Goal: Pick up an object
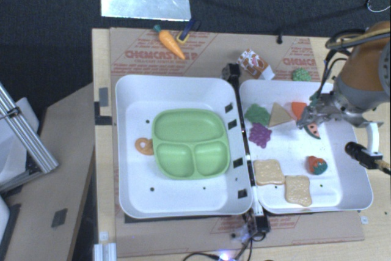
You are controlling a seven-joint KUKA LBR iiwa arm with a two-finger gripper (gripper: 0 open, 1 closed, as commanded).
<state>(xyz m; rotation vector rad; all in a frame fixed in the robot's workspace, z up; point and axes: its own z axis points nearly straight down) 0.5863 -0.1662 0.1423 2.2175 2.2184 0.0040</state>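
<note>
my gripper [311,123] hangs over the right bin [348,198], its fingers pinched on a watermelon slice [313,129], red with dark seeds, just right of the tan wedge [280,115] and orange piece [297,110].

I can't make out the gripper's [310,122] grip, its wrist covers the orange piece [297,109], and the frame's right edge crops the arm [366,73].

text: "CHEMCAST" in red, partly legible | on: cardboard sheet [201,49] under bins
</note>
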